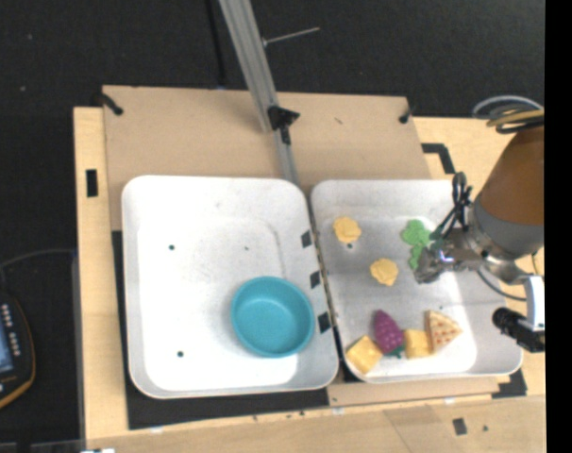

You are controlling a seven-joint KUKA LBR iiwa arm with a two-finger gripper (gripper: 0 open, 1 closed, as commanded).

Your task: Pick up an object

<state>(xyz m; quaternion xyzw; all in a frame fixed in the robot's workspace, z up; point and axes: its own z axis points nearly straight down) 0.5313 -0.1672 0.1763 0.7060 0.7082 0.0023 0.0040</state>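
My gripper (426,268) hangs low over the right bin (361,201), just below a green toy (415,233) and touching or nearly touching it. A yellow piece (384,272) lies to the gripper's left, and another yellow piece (347,229) lies farther up-left. Along the bin's front edge lie a yellow block (363,354), a purple grape bunch (388,331), a small yellow piece (416,343) and a pizza slice (443,329). I cannot make out the finger gap.
The left bin (173,215) holds a blue bowl (271,315). A grey metal post (253,59) rises from behind the bins. The arm's orange band (517,173) sits over the right bin's far right side.
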